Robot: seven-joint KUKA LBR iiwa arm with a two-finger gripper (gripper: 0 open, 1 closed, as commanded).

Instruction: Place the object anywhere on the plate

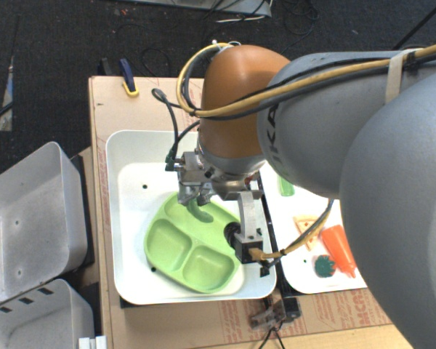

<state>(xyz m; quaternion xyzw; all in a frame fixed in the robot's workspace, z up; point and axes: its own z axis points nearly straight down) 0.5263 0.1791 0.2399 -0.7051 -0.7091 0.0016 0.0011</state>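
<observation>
The green plate [189, 249] with its compartments sits in the left bin [123, 195], top edge tucked under the gripper [200, 203], which hangs right over it. Honestly can't tell how the gripper is set, too much gear in the way. Over in the right bin [305, 278], half covered by the arm [334, 129], there's an orange carrot [339, 249], a dark green piece [324, 266] and a bit of something green [285, 187].

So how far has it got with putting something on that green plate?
Done: the arm has reached over the left bin, and its pincer hangs right above the green plate. In hand: a small green piece lies at the plate's upper edge under the pincer, but I cannot tell whether it is gripped or already released. Left: confirming that piece rests on the plate. A carrot lies in the right bin.
</observation>
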